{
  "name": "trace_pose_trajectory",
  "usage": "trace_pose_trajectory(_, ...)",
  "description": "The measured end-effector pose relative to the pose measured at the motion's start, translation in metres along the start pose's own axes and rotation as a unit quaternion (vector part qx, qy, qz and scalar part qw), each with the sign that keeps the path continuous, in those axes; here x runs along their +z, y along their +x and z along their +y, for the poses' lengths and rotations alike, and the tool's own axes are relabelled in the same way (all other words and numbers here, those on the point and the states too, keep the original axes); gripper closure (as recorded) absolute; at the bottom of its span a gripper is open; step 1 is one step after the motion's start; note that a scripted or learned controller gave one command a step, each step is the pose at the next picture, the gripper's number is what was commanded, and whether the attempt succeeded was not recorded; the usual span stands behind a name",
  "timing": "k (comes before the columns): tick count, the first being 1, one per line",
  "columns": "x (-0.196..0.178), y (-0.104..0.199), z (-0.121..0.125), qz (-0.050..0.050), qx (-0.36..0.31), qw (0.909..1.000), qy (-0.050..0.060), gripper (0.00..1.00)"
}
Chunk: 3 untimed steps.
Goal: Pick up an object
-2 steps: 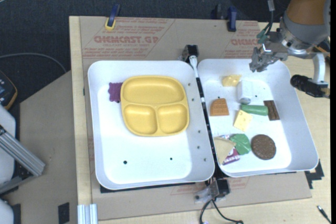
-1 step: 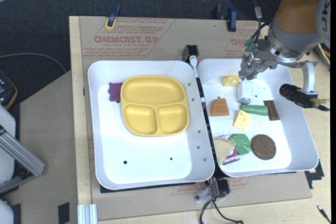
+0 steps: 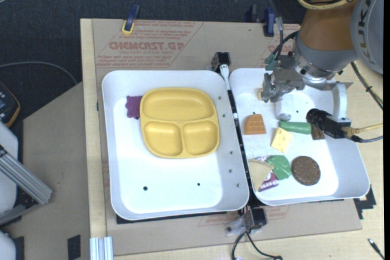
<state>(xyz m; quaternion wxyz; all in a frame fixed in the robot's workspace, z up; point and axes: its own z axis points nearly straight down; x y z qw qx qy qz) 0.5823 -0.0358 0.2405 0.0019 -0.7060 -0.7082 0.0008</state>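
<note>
- Gripper (image 3: 275, 89) hangs over the right bin (image 3: 350, 158), toward its 11 o'clock corner. Nothing shows between the claw's tips; whether the claw is open or closed, I cannot tell from this slant.
- No single target is named; candidates all lie in the right bin, at 5 to 6 o'clock of the gripper.
- Brown block (image 3: 255, 125), nearest, at 7 o'clock of the gripper, near the bin's left wall. Looks small, light, rigid with flat sides. Judged the easiest hold: pinch across its two long faces.
- Yellow wedge (image 3: 281, 139), just right of the block. Thin and flat-lying; likely light but hard to get fingers under. Edge pinch only.
- Green piece (image 3: 296, 127), elongated, at 1 o'clock of the wedge and touching or nearly touching it. Grasp across the narrow width. Dark hardware on the arm sits right at its 3 o'clock end and may crowd it.
- Brown disc (image 3: 306, 170), round and flat at the bin's 5 o'clock. Probably stiff, low profile; wide for a pinch, could slip.
- Green and purple bits (image 3: 273, 168) at 9 o'clock of the disc, tangled together, material unclear, maybe soft. Poor choice.
- Left bin (image 3: 122, 186) holds a yellow divided tray (image 3: 180, 121) with a purple object (image 3: 132, 106) at its 9 o'clock edge. Well apart, no obstruction.
- Risks, judged: the wedge and the green piece sit close, so a grasp there may nudge both.
</note>
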Motion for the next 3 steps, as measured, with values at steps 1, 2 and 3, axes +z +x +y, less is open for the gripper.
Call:
trace_pose_trajectory(1, 0.016, 0.046, -0.031, 0.0, 0.0, 1.0, 0.001, 1.0)
trace_pose_trajectory(2, 0.01, 0.091, -0.074, 0.0, -0.001, 1.0, 0.001, 1.0)
trace_pose_trajectory(3, 0.021, 0.081, -0.069, -0.001, 0.002, 1.0, 0.001, 1.0)
